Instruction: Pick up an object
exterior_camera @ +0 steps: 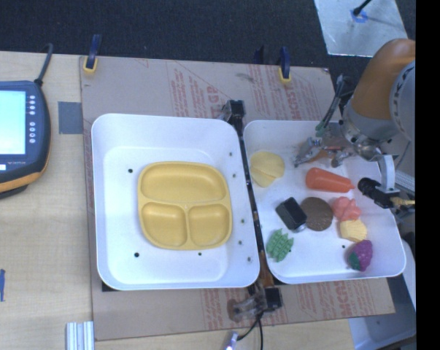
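Note:
The right bin (307,268) holds several toy foods. An orange carrot (329,181) lies toward the back, with a pale yellow round piece (267,168) to its left. In the middle sit a black block (291,214), a brown disc (318,214) and a pink piece (346,208). Nearer the front are a yellow piece (353,230), a purple and green fruit (360,255) and a green leafy piece (279,245). My gripper (322,157) hangs over the back of this bin, just behind the carrot. It is open, with nothing held between its fingers.
The left bin (114,261) holds a yellow divided plate (184,204). A handheld control pendant (12,133) lies on the bench at far left. Clamps (284,63) pin the cardboard at the back. The arm's orange band (387,71) rises at the right.

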Action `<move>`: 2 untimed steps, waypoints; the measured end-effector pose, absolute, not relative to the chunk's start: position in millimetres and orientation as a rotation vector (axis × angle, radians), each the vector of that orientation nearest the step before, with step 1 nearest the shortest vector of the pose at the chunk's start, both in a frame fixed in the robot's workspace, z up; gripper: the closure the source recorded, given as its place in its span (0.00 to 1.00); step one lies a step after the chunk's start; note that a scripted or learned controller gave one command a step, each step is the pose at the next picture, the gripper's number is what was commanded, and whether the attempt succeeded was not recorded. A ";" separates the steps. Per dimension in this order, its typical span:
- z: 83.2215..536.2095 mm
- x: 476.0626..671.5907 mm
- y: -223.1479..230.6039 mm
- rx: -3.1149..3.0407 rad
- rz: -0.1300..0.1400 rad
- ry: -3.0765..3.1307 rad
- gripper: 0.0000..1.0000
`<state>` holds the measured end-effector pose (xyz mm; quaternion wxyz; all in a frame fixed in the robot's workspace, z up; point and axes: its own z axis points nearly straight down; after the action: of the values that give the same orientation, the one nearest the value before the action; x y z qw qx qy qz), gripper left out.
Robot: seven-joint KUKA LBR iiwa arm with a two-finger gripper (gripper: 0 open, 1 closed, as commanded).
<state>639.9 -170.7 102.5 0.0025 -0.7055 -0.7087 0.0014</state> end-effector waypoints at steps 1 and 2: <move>91.4 597.9 -158.4 -2.216 0.006 -2.223 0.00; 101.9 598.2 -159.3 -2.214 0.008 -2.226 1.00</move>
<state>598.2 -159.3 101.9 0.0011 -0.7052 -0.7090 0.0024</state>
